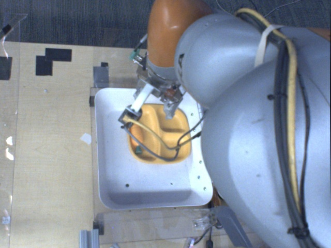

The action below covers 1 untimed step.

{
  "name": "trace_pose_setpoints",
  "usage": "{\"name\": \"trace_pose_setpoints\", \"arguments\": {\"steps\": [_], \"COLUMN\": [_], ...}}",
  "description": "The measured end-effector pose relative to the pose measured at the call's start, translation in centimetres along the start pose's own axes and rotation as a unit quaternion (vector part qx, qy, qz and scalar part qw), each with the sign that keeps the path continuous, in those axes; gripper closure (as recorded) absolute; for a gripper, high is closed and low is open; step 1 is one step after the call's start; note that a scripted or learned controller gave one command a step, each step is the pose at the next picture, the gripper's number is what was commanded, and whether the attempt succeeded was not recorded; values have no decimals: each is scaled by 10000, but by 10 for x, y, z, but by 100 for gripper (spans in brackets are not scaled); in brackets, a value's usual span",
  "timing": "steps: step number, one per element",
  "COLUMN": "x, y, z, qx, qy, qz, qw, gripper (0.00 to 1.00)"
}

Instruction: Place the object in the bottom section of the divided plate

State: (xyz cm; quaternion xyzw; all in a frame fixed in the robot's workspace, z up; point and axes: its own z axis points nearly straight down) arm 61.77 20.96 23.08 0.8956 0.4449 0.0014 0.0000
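Nearest you, the white bin [150, 195] shows its bare floor and front rim, and it rests on the pale worktop [51, 138]. The grey arm [248, 112] takes up the right side and covers that edge of the bin.

A little further in, you find the yellow plate [154, 125] on the bin floor, near the bin's far right part. The object [137, 150], a small dark greenish thing, lies inside the plate at its near-left corner, close against the rim. The plate's ridges are too faint to tell you which section that is.

Beyond the object, the tool [168, 109] points down over the far half of the plate, its tip low above the plate. The object sits apart from it, nearer you and to the left, with nothing touching it. You cannot tell from here whether the tool is open or closed.

Above the tool you see the orange band [173, 25]. Further back on the left, black marks [51, 60] lie flat on the worktop, and dark carpet [77, 9] runs behind it.
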Motion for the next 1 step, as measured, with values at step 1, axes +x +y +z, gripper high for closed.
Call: {"name": "trace_pose_setpoints", "arguments": {"steps": [1], "x": [27], "y": [-7], "z": [-189], "qx": [-7], "qy": [14], "qz": [-587], "qw": [9983], "gripper": [0]}}
